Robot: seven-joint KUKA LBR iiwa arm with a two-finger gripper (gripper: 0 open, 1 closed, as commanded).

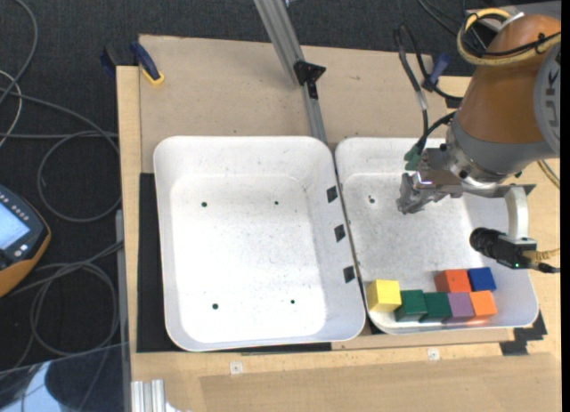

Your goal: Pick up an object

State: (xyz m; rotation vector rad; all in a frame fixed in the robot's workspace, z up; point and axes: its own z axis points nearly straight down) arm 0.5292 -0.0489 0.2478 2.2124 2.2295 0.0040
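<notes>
Blocks lay clustered at the near edge of the right bin [374, 157], well apart from the gripper [411, 201], which hung over the bin's bare middle floor toward its far side. Whether the jaws stood wide or narrow could not be told from this slant; nothing showed between them. The cluster ran as a short row along the bin's near wall, its long axis left to right: a yellow block [385, 294] at the left end, then two green blocks [424, 304], a purple block [461, 305] and an orange block [482, 302] in front, with a red-orange block [456, 280] and a blue block [481, 278] just behind, all touching or nearly so. The left bin [178, 157] sat beside the right one, their walls meeting. The arm [508, 90] reached in from the right, its orange band above the grey wrist, the wrist pointing downward at the bin.
</notes>
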